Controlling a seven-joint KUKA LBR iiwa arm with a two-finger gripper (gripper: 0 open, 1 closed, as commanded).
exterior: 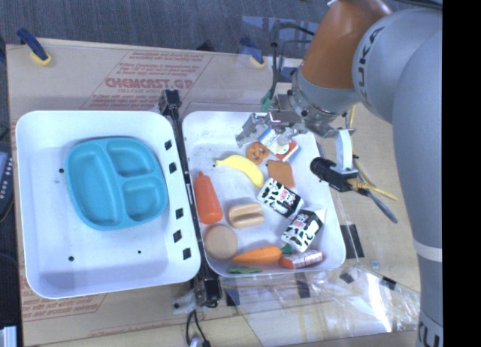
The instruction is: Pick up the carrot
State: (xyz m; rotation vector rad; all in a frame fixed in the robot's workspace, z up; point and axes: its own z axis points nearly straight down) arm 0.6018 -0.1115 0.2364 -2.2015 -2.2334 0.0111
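Two bins on the bench, work is all in the right bin (331,210); left bin (37,188) just has a blue divided tray (116,180). My gripper (264,129) sits at the far end of the right bin, over a small cluster of orange and red-white items (272,149). Fingers look spread a bit with nothing between them, so it's carrying nothing as far as I can tell; exact opening is hard to read at this angle. Carrot (257,255) is at the opposite, near end of the same bin, lying flat, green top (242,269) toward the near rim. So I'm well apart from the target, approach not started in any useful sense. Clutter around it: round bun-like piece (221,242) just beside its left end, red-ended item (301,261) touching or nearly touching its right end, cow-print carton (302,230) just above that. Hot dog (246,215), banana (242,167) and orange-red bottle (207,197) lie between me and it. To do this well I'd travel high over the pile, come down on the carrot's mid-body, fingers across its short width. Risk: clipping the carton or the near wall, or grabbing the red-ended item too. Descend straight, close only once seated.
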